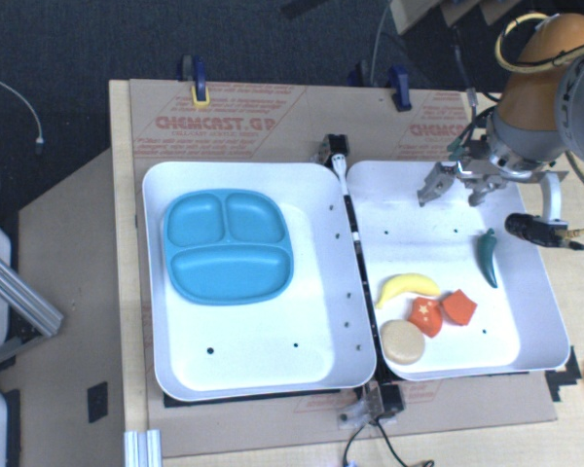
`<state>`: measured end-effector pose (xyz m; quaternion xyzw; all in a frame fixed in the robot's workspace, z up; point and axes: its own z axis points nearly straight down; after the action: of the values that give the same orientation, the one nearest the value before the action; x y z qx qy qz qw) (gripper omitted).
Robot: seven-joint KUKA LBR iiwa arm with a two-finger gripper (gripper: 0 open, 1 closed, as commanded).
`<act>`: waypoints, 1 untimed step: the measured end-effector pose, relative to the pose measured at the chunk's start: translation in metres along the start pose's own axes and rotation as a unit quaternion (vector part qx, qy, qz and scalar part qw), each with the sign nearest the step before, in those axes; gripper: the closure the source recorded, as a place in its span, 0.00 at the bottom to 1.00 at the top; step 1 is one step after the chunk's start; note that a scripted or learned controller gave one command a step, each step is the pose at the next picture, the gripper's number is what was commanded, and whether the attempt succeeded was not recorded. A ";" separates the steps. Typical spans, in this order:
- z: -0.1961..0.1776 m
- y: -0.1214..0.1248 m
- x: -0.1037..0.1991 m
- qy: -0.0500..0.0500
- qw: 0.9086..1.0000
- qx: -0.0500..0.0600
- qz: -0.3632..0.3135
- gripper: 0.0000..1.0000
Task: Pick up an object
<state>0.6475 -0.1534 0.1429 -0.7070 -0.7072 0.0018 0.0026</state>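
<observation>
The gripper (456, 185) hung over the far edge of the right bin (399, 188), fingers apparently spread and holding nothing. Nothing was picked yet: banana (409, 286), strawberry (425, 315) and green pepper (488, 257) lay toward the near edge.

Both bins are plain white: the left bin (175, 358) has a bright sky-blue divided plate (230, 246), and the right bin (526, 348) holds a yellow banana (409, 286), a red-orange strawberry thing (426, 316), an orange-red chunk (458, 307), a beige round piece (403, 341) and a teal-green pepper (488, 257). The surface (302, 115) is tan cardboard-brown with reddish printed lettering and blue clamps (197, 72) along the top. The arm (550, 76) at upper right is grey with an orange band, with a silvery-grey pincer (455, 190).
</observation>
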 end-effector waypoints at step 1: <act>0.053 0.000 0.001 0.000 1.000 -0.001 0.000 0.00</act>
<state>0.6468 -0.1527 0.0897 -0.7069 -0.7073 0.0014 0.0022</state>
